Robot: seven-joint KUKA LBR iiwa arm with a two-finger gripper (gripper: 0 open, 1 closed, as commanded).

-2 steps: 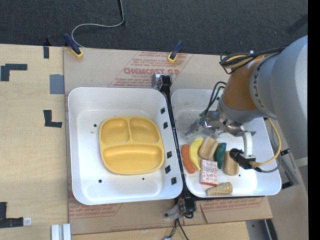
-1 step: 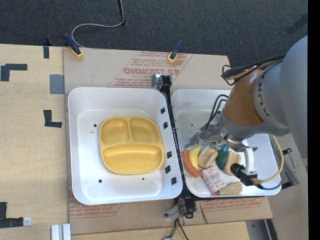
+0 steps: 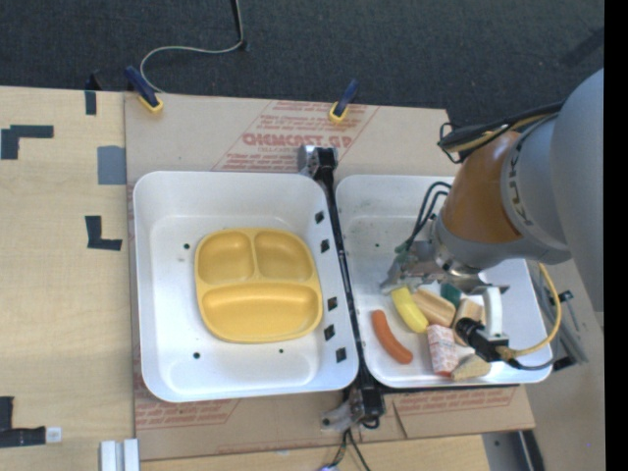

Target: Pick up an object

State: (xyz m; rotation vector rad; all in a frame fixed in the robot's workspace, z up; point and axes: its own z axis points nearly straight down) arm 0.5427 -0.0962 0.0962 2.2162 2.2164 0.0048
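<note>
Camera view
Arm (image 3: 510, 189): grey with orange band, reaching in from right, bent down over right bin.
End effector (image 3: 417, 271): low in right bin, just above food pile, near bin's middle; opening not discernible, grasp cannot be told.
Right bin (image 3: 378, 209): white, shallow; food gathered in lower right part, upper left floor bare with faint smudges.
Yellow piece (image 3: 408, 309): banana-like, lying just below end effector, touching bun; contact with end effector cannot be told.
Sausage (image 3: 392, 337): orange-red, lying slantwise on bin floor, left of yellow piece, apart from end effector.
Bun (image 3: 436, 309): tan, oblong, right of yellow piece.
Red-white piece (image 3: 442, 349): upright-slanted, below bun, near front wall.
Tan piece (image 3: 472, 367): at front right corner, beside red-white piece.
Green piece (image 3: 450, 289): small, mostly hidden under wrist.
Left bin (image 3: 162, 263): white, shallow, touching right bin along shared black-clipped edge.
Tray (image 3: 259, 285): yellow, three compartments, flat in middle of left bin.
Counter (image 3: 59, 263): wood-toned, with cardboard sheet (image 3: 275, 135) under both bins.
Clamps (image 3: 143, 88): two, blue-yellow, at back edge of cardboard.
Cable (image 3: 196, 49): thin, looping over dark floor behind counter.
</note>
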